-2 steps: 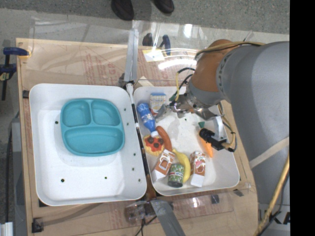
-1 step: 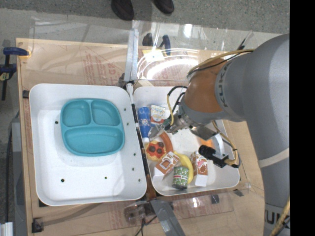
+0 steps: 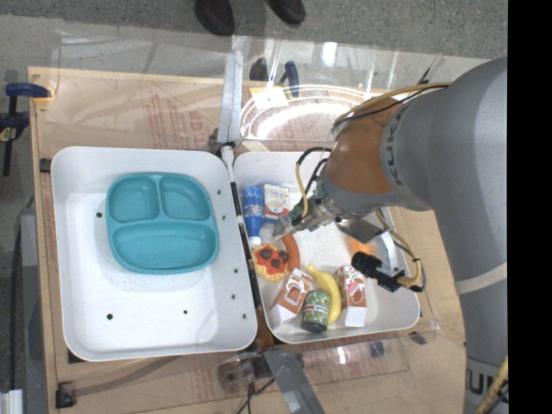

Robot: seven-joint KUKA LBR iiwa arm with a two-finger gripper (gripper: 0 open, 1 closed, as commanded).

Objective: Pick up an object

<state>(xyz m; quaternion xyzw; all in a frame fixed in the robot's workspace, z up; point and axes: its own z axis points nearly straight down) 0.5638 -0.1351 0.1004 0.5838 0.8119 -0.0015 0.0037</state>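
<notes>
Bins first: your left bin (image 3: 86, 317) holds a teal divided plate (image 3: 161, 222), the right bin (image 3: 405, 313) the toy food. Your gripper (image 3: 289, 224) hangs over the sausage (image 3: 292, 253); finger state you cannot tell. Nothing looks lifted yet.

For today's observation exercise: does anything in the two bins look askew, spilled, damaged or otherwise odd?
Nothing looks spilled or broken. The right bin holds a loose jumble: a banana, a green can and small cartons lie tipped at mixed angles, some touching. In the left bin the teal divided plate lies flat, slightly turned against the bin's edges.
</notes>
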